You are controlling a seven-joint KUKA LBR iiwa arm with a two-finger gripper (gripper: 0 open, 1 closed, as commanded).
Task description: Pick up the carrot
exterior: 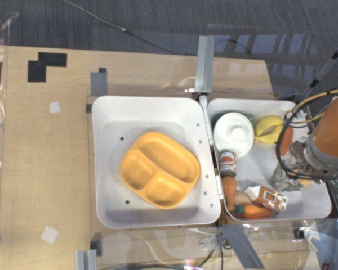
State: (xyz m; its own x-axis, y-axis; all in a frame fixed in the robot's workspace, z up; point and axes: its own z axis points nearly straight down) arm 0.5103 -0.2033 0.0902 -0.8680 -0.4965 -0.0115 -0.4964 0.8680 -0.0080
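Carrot [257, 211] lying near edge of right bin [321, 207], crowded by carton [268, 198]; gripper [283, 179] hovering right, claw state unclear, risking grabbing carton.

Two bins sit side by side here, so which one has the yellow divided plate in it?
The left bin. The yellow plate lies alone in its middle, while the right bin holds the small items, among them a carrot, and the arm's gripper.

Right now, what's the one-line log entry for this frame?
phase: approach | gripper: low in right bin, nothing seen held | carrot: lying at bin's near edge, beside carton | yellow plate: left bin
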